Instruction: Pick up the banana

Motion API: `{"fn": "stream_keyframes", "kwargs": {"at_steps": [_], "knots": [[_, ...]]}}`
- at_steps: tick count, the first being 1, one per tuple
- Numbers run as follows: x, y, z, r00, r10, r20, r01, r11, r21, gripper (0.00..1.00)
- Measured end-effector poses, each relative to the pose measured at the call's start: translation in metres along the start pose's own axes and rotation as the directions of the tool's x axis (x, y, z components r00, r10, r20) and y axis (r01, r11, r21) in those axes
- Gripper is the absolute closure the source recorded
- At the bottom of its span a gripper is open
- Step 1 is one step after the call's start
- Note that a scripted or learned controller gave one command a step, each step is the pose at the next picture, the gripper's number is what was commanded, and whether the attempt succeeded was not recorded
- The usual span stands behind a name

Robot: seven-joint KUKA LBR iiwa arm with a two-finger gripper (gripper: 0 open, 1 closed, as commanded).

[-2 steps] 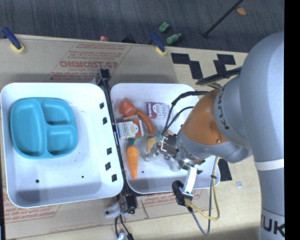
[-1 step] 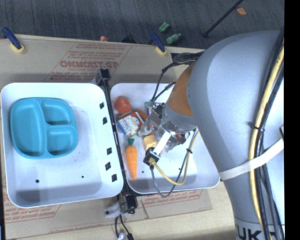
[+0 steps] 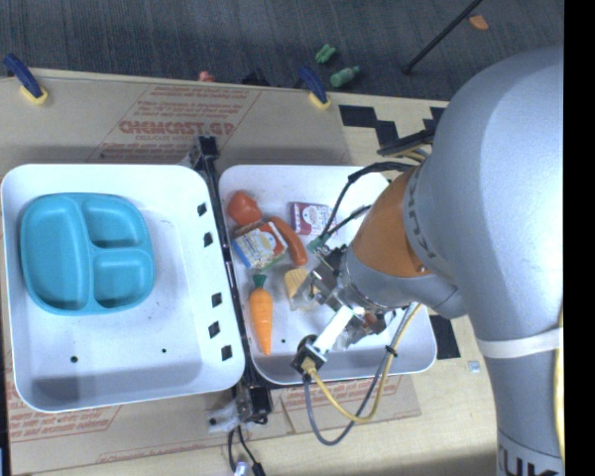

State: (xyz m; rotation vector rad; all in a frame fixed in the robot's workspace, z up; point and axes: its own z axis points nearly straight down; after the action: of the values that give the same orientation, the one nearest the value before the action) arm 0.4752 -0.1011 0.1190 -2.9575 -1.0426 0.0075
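gripper [image 3: 320, 284] low over right bin [image 3: 278, 178] middle, likely there to reach the fruit | grip: cannot tell, wrist hides it | banana [image 3: 296, 283]: probably the pale yellow piece just beside it, half hidden | carrot [image 3: 262, 317] near left wall

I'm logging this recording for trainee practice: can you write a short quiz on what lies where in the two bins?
1. True or false: the blue plate sits in the bin under the arm.
2. What lies beside the right bin's left wall? A carrot; B carton; C blue plate.
3. Fill in: the arm reaches over the ___ bin.
Key: 1 false, the blue plate is in the left bin; 2 A; 3 right.
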Motion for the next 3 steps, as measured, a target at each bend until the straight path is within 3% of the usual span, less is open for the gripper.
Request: {"fn": "stream_keyframes", "kwargs": {"at_steps": [1, 2, 3], "knots": [[0.034, 0.040, 0.014, 0.988, 0.153, -0.005, -0.153, 0.988, -0.004, 0.00], [-0.029, 0.098, -0.071, 0.891, 0.453, -0.003, -0.453, 0.891, 0.000, 0.00], [0.000, 0.095, 0.027, 0.963, 0.269, -0.002, -0.269, 0.963, 0.000, 0.00]]}}
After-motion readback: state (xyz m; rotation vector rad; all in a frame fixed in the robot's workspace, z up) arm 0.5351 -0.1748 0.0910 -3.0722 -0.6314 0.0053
